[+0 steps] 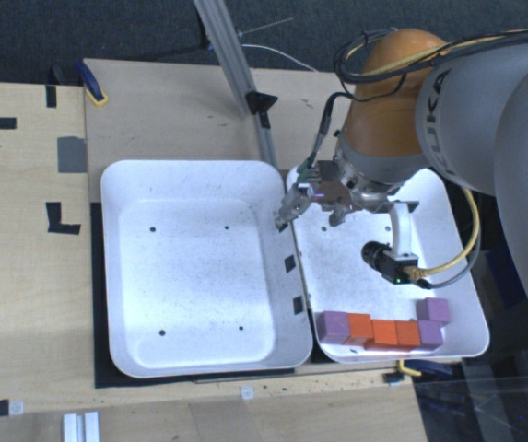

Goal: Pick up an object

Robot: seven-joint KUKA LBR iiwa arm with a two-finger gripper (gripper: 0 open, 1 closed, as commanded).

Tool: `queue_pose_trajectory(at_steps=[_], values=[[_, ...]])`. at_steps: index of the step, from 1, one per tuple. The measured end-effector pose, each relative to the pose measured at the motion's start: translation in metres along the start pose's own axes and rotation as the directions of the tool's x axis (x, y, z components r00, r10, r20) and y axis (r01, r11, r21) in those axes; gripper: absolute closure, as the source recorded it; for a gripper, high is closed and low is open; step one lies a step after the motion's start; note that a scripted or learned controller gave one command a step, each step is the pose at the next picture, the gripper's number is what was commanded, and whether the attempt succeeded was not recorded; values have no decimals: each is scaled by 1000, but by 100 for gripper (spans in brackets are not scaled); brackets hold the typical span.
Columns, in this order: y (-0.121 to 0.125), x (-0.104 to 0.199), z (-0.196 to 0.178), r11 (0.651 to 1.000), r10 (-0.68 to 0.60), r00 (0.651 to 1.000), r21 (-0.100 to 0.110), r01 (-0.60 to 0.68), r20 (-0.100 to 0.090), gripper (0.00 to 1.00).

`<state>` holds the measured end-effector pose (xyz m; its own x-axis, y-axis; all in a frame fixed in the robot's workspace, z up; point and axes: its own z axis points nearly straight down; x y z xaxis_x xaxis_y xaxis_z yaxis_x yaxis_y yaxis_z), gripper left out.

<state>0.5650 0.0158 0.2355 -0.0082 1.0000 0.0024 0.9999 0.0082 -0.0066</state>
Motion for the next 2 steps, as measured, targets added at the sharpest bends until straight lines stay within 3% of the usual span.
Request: queue_pose_trajectory(at_steps=[1,2], values=[[52,-30,47,1000,9,1000,-2,-9,5,0],[0,-52,16,1000,10,1000,-4,-10,3,0]])
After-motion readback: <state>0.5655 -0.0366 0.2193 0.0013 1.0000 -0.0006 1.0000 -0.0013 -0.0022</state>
